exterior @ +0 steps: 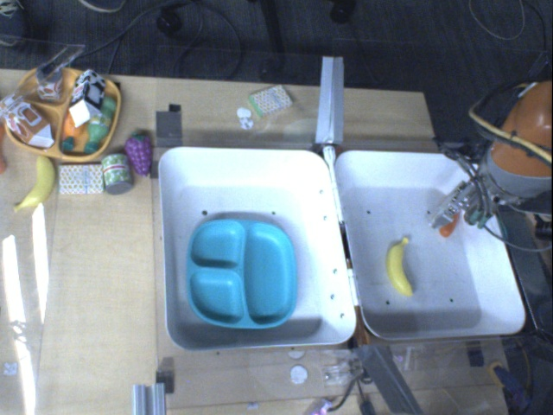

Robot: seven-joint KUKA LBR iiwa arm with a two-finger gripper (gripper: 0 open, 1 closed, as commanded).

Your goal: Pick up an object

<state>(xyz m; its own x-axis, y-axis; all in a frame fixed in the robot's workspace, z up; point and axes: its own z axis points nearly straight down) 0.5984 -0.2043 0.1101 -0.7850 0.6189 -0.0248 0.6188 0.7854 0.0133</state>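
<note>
A yellow banana [398,266] lies in the right bin [432,318], near its middle. A blue divided plate [242,272] rests in the left bin [242,167]. My gripper [453,209] hangs over the right bin's upper right part, up and to the right of the banana and apart from it. A small orange thing [445,227] shows right at the gripper's tip; the view is too small to tell whether it is held. The arm's orange band [527,128] is at the right edge.
On the bench to the left stand a yellow bowl of toys [69,115], purple grapes [138,152], a small can [115,173], a patterned box [79,178] and another banana [36,184]. A metal divider post [329,102] rises behind the bins.
</note>
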